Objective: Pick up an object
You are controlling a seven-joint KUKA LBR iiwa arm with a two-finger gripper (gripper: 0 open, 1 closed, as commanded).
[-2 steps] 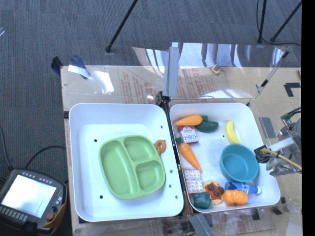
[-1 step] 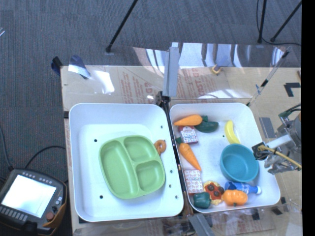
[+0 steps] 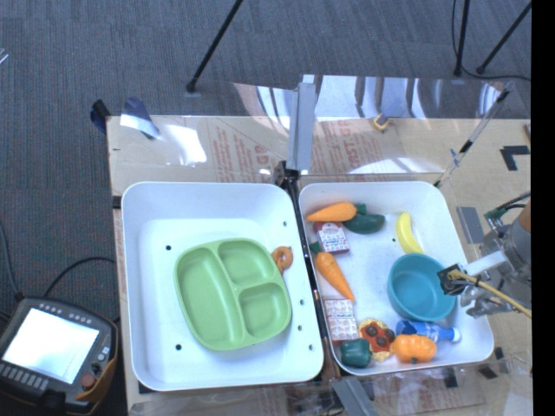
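The right bin holds a blue bowl, a yellow banana, two orange carrots, a dark green vegetable, two small printed boxes, a green pepper, a round orange fruit and a blue-and-white bottle. My gripper hangs over this bin's right rim, just right of the blue bowl. Nothing is visibly held in it.
The left bin carries a green divided plate and a small orange ring by its right wall. A small round patterned toy lies near the right bin's front. Tripod legs stand behind the bench.
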